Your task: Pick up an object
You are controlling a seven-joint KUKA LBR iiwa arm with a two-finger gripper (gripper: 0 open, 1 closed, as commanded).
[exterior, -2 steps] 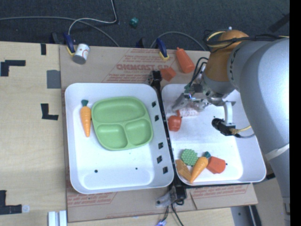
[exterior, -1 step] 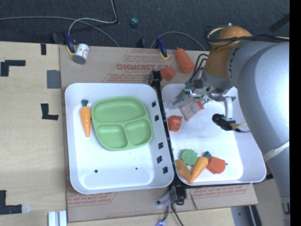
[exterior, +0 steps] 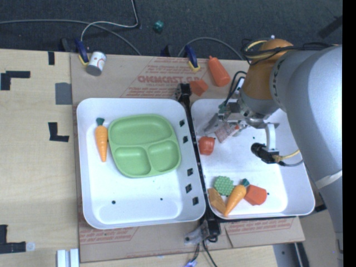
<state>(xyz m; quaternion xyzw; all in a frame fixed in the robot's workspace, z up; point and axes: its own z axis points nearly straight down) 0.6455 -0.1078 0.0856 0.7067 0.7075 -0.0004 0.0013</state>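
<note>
My gripper (exterior: 225, 123) is low in the upper left part of the right bin (exterior: 295, 177), under the grey arm with its orange band. A reddish pink piece (exterior: 227, 133) lies right at the gripper's tip, partly hidden by it; whether it is held cannot be made out. A small red toy (exterior: 206, 145) sits just below and left of the gripper, beside the bin's left wall. At the bin's front lie a green knobbly piece (exterior: 224, 184), a carrot (exterior: 235, 197), a red block (exterior: 256, 194) and an orange-yellow piece (exterior: 215, 201).
The left bin (exterior: 92, 204) holds a green divided plate (exterior: 146, 145) and a second carrot (exterior: 101, 141) at its left. Behind the bins on the cardboard lie an orange toy (exterior: 218, 71), a smaller orange piece (exterior: 198, 86) and a small can (exterior: 96, 62). Cables run along the back.
</note>
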